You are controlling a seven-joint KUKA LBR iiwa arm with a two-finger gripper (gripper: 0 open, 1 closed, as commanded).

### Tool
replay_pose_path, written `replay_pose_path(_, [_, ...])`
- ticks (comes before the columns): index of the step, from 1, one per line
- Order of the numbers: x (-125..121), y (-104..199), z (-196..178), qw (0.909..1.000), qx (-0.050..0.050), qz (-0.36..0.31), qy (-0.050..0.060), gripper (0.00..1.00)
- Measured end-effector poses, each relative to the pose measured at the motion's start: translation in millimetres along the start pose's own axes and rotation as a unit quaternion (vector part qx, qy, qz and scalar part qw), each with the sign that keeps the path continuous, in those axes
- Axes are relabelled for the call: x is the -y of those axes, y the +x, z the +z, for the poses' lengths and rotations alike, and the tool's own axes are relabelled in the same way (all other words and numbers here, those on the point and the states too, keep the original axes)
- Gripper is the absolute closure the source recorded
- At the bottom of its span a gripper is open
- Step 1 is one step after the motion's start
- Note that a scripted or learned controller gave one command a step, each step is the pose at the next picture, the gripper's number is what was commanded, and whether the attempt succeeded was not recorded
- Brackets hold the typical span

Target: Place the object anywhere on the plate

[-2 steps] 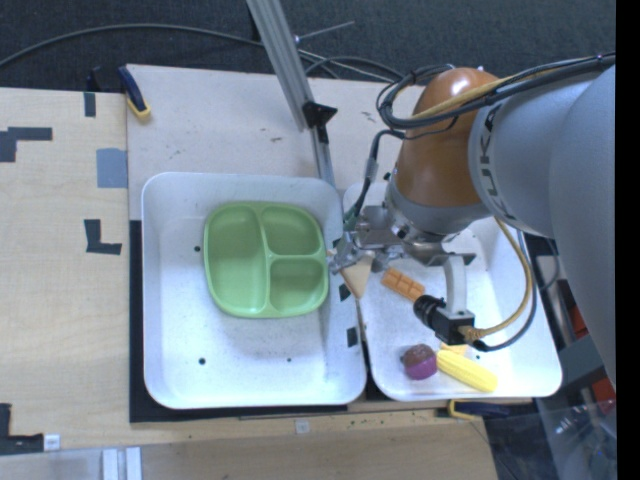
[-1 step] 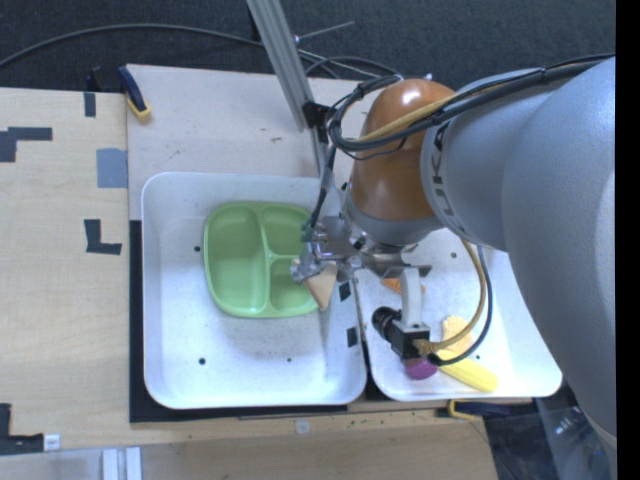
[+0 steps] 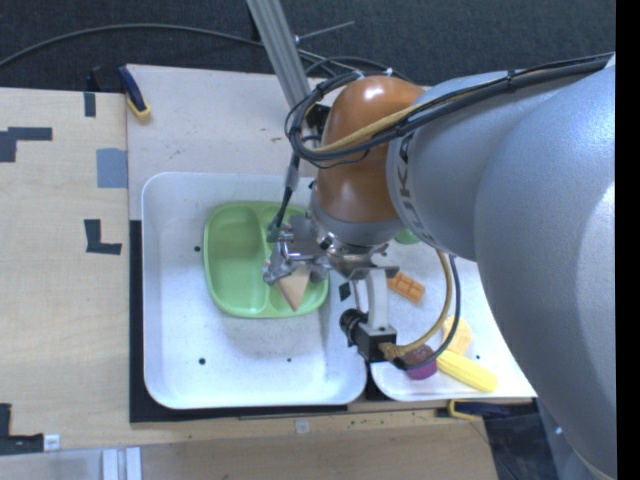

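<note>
Over the green plate [image 3: 240, 258], the gripper [image 3: 285, 273] seems clamped on 1 tan wedge [image 3: 294, 290], probably light, stiff, best pinched across its flat sides.

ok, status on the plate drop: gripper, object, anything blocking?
Gripper over the green plastic plate, right edge. Tan wedge-shaped object on the plate rim beneath it. Grip unconfirmed. No visible obstruction.

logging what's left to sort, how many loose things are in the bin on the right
3 show: an orange block near the bin's middle, a yellow piece at its front edge, and a purple piece just left of that. The arm covers much of this bin, so more may be hidden.
</note>
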State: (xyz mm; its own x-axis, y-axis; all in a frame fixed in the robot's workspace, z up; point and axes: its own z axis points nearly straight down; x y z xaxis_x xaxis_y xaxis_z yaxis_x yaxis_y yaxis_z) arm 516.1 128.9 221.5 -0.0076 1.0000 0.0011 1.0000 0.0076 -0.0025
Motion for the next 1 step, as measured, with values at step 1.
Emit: replay_pose_path(1, [-0.2, -2.8, 0.5, 1.0, 0.001, 0.002, 0.0, 0.0])
